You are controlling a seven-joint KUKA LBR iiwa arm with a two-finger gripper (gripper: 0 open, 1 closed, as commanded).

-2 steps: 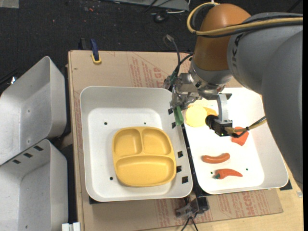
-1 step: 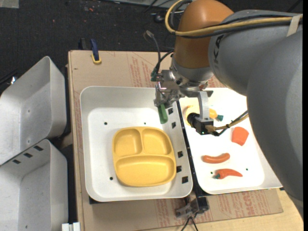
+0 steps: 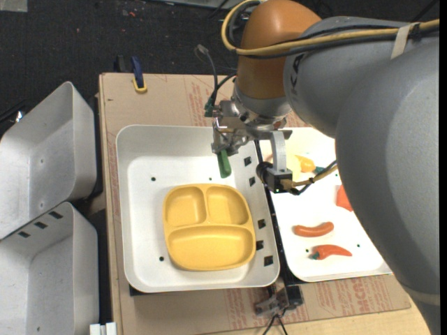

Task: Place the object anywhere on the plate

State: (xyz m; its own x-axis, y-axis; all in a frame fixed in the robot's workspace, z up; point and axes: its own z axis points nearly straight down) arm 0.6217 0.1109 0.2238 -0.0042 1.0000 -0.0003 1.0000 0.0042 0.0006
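At the far left, 2 spare white bins are seen tilted beside the bench, off its edge. The bench top is covered with brown cardboard printed in red, and a blue clip is fixed at its back edge; a dark floor with cables lies beyond. The left bin is set on this cardboard, and the yellow plate, divided into 3 compartments, rests in its middle toward the front. Just behind the plate's far rim, a green object is pinched between the fingers of the gripper; it is held upright, its long axis running near vertical with the lower end pointing down toward the bin floor, apart from the plate. The gripper is carried below the orange band, with the wrist pointed straight down over the back of the left bin, and the thick grey arm sweeps in from the right across the right bin. In that bin are seen a yellow item, an orange-red sausage shape and a red pepper nearer the front
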